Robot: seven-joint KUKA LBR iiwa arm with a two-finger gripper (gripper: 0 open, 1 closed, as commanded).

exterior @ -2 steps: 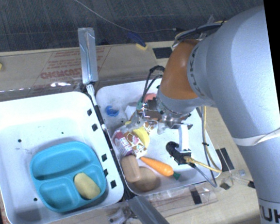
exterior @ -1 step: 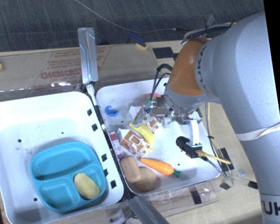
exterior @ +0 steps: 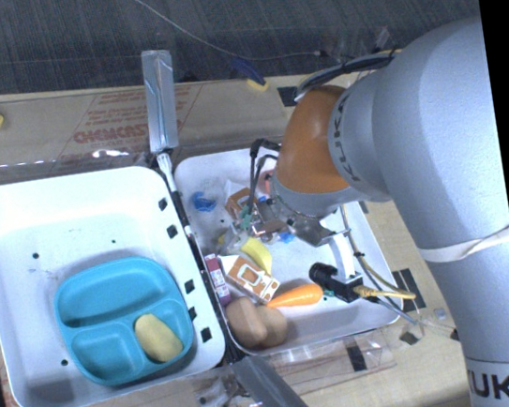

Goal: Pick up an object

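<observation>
My gripper (exterior: 255, 219) reaches down into the right bin (exterior: 204, 172), over a heap of small things. Under it lie a yellow piece (exterior: 257, 253), a blue item (exterior: 202, 201) and an orange-and-white packet (exterior: 249, 277). An orange carrot (exterior: 296, 296) and a brown potato-like lump (exterior: 256, 324) rest at the bin's near end. The arm's wrist hides the fingers.
The left bin (exterior: 10, 215) holds a blue divided tray (exterior: 108, 300) with a yellow potato-like object (exterior: 158, 337) in its near right compartment. A metal divider strip (exterior: 159, 98) stands between the bins at the far side. The grey arm (exterior: 438, 161) covers the bench's right part.
</observation>
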